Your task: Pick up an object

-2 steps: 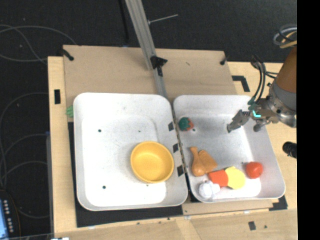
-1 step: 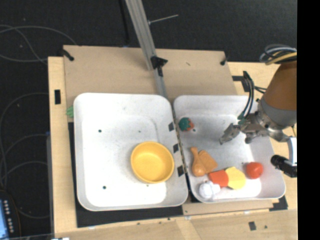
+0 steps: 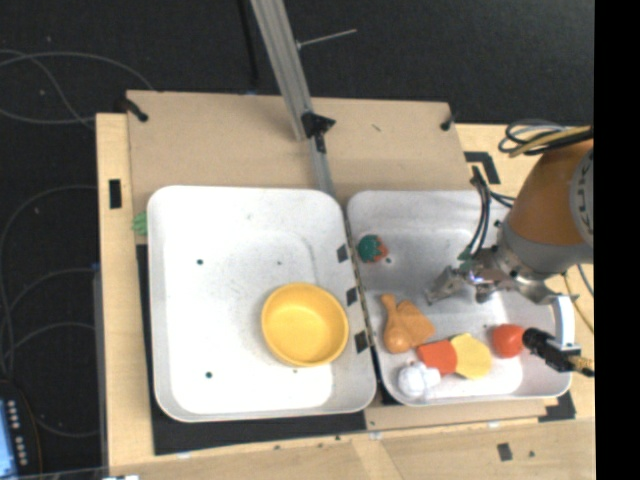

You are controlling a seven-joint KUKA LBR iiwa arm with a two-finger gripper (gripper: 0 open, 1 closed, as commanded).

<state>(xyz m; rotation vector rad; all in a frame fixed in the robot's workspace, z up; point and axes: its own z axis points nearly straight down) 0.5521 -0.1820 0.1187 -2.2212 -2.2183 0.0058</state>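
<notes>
My gripper (image 3: 462,282) hangs over the middle of the right bin (image 3: 420,213), below the orange-banded wrist. No object shows between its tips. Along that bin's front lie a tan drumstick-shaped toy (image 3: 403,325), a red-orange block (image 3: 437,356), a yellow piece (image 3: 473,356), a white object (image 3: 415,379) and a red ball (image 3: 507,340). The drumstick toy lies just left of and in front of the gripper. A small green and red object (image 3: 371,249) sits near the bin's left wall.
The left bin (image 3: 220,238) holds a yellow bowl (image 3: 304,324) near its front right. A slanted metal pole (image 3: 285,58) rises behind the bins. Brown board surrounds both bins.
</notes>
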